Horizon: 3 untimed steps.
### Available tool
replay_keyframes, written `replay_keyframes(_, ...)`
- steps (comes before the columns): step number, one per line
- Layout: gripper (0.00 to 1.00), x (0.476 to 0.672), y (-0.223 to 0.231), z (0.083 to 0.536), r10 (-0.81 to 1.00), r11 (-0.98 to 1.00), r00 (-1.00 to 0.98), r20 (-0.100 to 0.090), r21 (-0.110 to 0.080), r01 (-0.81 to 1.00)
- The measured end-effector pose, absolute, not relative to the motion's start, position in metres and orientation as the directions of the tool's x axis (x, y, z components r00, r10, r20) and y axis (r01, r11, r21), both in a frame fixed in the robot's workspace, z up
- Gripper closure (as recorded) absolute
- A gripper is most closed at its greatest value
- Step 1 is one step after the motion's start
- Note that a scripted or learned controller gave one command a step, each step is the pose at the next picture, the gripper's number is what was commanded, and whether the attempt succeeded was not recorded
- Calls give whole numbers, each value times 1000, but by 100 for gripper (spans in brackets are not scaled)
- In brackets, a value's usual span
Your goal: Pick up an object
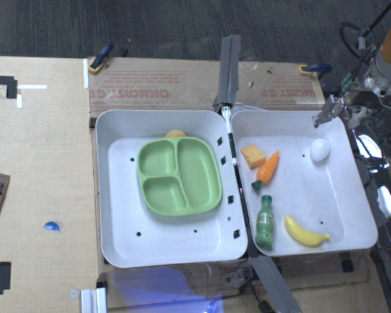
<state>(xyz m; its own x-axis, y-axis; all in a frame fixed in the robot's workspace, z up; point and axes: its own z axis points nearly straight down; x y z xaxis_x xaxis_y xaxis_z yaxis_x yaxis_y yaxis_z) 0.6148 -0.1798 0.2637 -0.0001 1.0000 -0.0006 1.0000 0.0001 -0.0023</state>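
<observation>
At the upper right of the frame, the claw is hanging over the top right corner of the right bin; whether it is spread or pressed together, I cannot tell. Nothing is sitting between its tips. In that bin a white egg is lying near the claw, a yellow sponge piece is touching a toy carrot, and a green bottle is lying beside a banana toward the lower edge. In the left bin, a green divided tray is partly covering a small yellow object.
</observation>
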Motion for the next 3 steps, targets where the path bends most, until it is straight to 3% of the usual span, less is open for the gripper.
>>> replay_keyframes(1,0,626,-163,104,975,222,-222,0,-1,975)
replay_keyframes(2,0,612,-103,92,959,283,-283,0,0,959)
replay_keyframes(3,0,654,-103,92,973,231,-231,-1,1,973)
